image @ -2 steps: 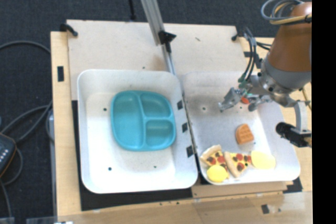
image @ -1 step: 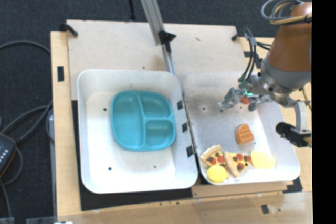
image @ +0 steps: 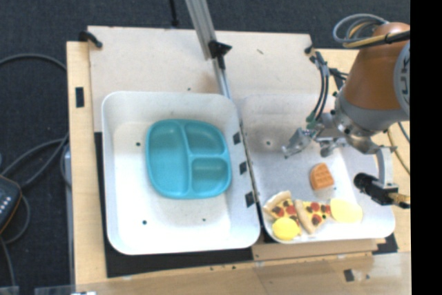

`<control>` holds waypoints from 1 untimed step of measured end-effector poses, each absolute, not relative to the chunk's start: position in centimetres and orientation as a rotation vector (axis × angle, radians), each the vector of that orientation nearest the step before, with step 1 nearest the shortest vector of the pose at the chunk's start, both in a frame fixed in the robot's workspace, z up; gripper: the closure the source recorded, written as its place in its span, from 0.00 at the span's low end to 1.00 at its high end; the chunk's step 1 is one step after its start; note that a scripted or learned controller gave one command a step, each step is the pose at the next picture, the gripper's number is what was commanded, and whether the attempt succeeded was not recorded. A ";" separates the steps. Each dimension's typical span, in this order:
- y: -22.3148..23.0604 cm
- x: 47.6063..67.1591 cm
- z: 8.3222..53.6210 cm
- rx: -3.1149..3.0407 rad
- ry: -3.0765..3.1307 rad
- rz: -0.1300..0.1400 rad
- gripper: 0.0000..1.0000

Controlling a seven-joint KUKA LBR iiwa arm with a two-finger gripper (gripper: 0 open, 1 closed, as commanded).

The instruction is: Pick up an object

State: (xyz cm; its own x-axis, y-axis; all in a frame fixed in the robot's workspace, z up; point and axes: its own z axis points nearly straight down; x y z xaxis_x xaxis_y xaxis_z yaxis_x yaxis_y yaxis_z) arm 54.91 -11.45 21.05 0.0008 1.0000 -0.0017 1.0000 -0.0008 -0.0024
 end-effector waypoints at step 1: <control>-12.4 54.7 16.5 -2.222 -2.219 0.005 0.00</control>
State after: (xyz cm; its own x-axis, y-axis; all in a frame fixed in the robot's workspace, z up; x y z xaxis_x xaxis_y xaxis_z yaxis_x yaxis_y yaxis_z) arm 54.66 -12.36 16.46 0.0013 1.0000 -0.0016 1.0000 -0.0013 -0.0034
